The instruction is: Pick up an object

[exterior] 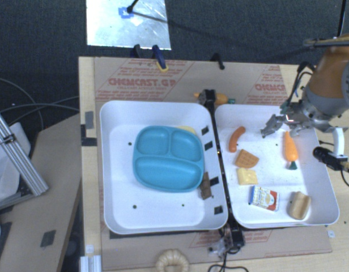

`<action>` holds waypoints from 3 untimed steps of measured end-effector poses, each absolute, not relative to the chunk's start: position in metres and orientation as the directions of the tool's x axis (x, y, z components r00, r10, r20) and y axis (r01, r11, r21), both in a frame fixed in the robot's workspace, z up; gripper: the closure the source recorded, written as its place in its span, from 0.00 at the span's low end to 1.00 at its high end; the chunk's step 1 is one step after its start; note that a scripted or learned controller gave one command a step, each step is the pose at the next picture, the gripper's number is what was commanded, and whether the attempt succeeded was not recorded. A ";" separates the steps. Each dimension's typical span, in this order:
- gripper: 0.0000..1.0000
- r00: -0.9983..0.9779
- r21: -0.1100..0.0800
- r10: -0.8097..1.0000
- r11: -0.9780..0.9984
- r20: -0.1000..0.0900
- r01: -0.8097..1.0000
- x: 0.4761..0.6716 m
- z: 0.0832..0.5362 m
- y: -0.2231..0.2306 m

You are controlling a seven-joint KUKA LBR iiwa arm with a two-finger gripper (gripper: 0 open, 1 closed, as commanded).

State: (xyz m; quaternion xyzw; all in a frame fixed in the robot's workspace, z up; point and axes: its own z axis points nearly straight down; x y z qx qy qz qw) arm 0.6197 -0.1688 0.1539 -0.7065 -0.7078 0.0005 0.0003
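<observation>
A pale braided ring (173, 260) lies at the bottom edge of the frame, just below the two bins. In the right bin (324, 194), along its lower edge, sit a small printed box (263, 198) and a tan bread-like piece (299, 205). Above them are a yellow cheese wedge (247, 177), an orange cracker-like piece (247, 160) and a red sausage (236, 139) near the divider. A carrot (290, 149) lies upright in the frame toward the bin's right side. My gripper (281, 124) hangs over the upper part of that bin, just left of the carrot's top, fingers spread apart with nothing between them. The left bin (115, 169) holds a blue compartment tray (169, 158) and a small brown item (205, 188) at its right wall.
</observation>
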 end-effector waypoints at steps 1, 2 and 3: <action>0.00 -0.001 -0.003 1.000 0.001 0.000 1.000 0.617 0.091 -0.170; 0.00 -0.001 0.001 1.000 0.001 -0.001 1.000 0.618 0.085 -0.169; 1.00 -0.002 0.005 1.000 0.002 -0.001 1.000 0.620 0.097 -0.169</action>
